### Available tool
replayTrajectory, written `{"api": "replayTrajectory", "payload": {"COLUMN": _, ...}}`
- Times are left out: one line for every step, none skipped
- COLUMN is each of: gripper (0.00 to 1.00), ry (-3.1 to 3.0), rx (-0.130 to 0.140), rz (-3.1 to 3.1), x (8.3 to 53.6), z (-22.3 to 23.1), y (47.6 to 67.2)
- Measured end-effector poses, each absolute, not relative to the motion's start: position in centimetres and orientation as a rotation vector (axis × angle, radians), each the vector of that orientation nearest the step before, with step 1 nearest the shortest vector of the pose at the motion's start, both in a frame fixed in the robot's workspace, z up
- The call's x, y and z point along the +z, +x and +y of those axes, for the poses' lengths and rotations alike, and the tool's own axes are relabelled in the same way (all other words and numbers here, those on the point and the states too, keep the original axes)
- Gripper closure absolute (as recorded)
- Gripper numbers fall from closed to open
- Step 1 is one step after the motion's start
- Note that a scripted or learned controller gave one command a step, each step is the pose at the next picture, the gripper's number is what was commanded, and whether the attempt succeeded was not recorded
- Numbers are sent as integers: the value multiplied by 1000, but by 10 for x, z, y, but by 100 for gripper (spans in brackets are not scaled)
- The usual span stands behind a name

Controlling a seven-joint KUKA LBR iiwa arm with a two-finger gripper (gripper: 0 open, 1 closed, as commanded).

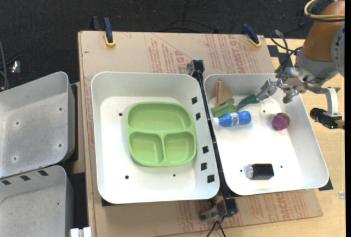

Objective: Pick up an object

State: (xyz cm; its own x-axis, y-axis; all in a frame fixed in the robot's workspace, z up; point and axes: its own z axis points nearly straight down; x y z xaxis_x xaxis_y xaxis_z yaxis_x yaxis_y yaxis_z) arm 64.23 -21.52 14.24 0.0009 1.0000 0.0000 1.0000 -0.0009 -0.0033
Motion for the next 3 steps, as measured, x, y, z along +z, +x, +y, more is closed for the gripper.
{"api": "replayTrajectory", "payload": {"gripper": 0, "ry": -2220, "rx": 1, "rz": -2223, "x": 91, "z": -214, "y": 643}}
{"api": "replayTrajectory", "payload": {"gripper": 100, "ry": -2221, "rx": -1, "rz": -2226, "x": 103, "z": -214, "y": 644}}
{"api": "replayTrajectory", "payload": {"gripper": 100, "ry": -2224, "rx": -4, "rz": -2228, "x": 166, "z": -217, "y": 648}}
